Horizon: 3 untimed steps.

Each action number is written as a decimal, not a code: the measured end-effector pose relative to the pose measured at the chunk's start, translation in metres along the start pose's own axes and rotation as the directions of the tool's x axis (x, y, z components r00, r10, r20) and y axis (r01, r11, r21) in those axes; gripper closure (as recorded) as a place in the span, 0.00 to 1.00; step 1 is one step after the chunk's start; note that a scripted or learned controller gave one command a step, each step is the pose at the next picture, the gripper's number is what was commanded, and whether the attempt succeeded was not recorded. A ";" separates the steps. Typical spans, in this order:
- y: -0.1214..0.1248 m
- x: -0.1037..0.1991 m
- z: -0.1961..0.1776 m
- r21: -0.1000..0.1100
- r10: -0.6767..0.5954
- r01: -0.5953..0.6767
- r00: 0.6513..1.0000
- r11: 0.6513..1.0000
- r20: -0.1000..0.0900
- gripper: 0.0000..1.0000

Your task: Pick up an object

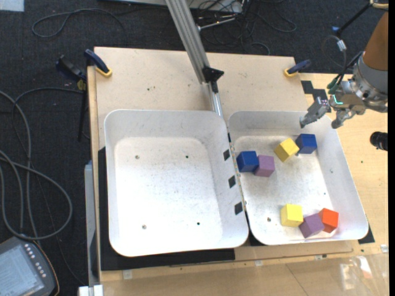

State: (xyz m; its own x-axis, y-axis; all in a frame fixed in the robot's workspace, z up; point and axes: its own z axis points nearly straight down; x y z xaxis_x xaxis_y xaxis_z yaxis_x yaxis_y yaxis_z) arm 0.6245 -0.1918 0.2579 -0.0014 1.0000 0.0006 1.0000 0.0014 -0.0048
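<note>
Far left of the gripper (322,116): left bin (123,128) on the tabletop (154,73), holding no cubes. Nearer, down-left of the gripper in the right bin (345,184): blue cube (247,161) touching a purple cube (265,165). Closer again: yellow cube (286,149), tilted, just beside a second blue cube (306,143). That second blue cube sits nearest, just below and slightly left of the gripper; probably the easiest target, needing only a short drop. Well below the gripper, by the near rim: yellow cube (291,214), purple cube (311,224), orange cube (329,219), bunched together. Count: two blue, two yellow, two purple, one orange; seven in all. Gripper spread apart, hovering over the bin's far-right corner, clasping nothing.
</note>
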 end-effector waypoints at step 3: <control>-0.012 0.001 0.096 0.000 0.002 -0.002 1.000 1.000 0.000 0.00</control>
State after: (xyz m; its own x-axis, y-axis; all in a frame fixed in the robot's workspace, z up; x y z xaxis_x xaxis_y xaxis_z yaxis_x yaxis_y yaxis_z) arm 0.6121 -0.1905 0.1624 0.0002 1.0000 0.0009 1.0000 -0.0002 -0.0045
